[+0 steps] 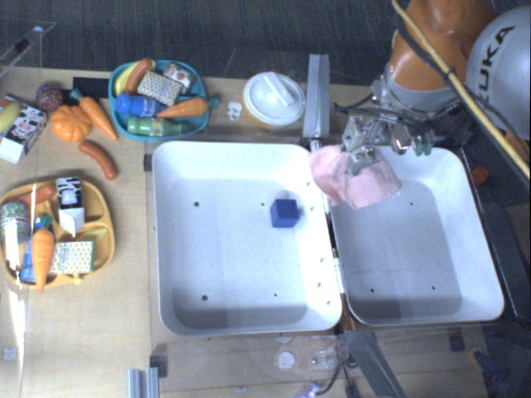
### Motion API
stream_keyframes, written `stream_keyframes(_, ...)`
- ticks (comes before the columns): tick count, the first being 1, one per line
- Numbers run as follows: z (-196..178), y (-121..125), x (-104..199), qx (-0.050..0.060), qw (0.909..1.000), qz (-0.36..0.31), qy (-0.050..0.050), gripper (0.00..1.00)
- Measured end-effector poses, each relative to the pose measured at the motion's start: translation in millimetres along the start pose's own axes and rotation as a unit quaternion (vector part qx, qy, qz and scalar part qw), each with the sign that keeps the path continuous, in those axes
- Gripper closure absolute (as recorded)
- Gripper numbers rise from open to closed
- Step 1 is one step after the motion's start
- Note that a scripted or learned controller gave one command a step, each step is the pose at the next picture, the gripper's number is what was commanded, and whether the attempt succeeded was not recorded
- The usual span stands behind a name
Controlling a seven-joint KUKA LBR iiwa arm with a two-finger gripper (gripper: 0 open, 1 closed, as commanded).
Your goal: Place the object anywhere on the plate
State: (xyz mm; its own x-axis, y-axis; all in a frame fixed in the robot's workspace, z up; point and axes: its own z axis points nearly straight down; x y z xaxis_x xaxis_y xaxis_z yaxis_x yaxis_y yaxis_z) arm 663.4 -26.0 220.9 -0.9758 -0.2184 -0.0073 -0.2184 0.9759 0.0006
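Gripper (365, 152) fingers pinch a pink cloth (355, 181), hanging over the right bin's (465, 305) 11 o'clock corner. At 9 o'clock, a blue cube (284, 212) sits mid left bin (207, 305).

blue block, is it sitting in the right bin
No, the blue block lies in the left bin, apart from the pink cloth.

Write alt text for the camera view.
A gripper sits over a pink cloth draped at the far edge where two white bins meet. A blue block lies in the left bin; toy food fills trays on the bench's left.
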Motion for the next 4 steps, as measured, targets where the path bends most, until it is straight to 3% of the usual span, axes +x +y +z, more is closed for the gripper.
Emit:
stream_keyframes(1, 0.9, 50.8, -7.7, 0.000, 0.9942, 0.108, 0.000, 1.00)
stream_keyframes(4, -4.4, 207.9, 14.5, 0.000, 0.9942, 0.108, 0.001, 1.00)
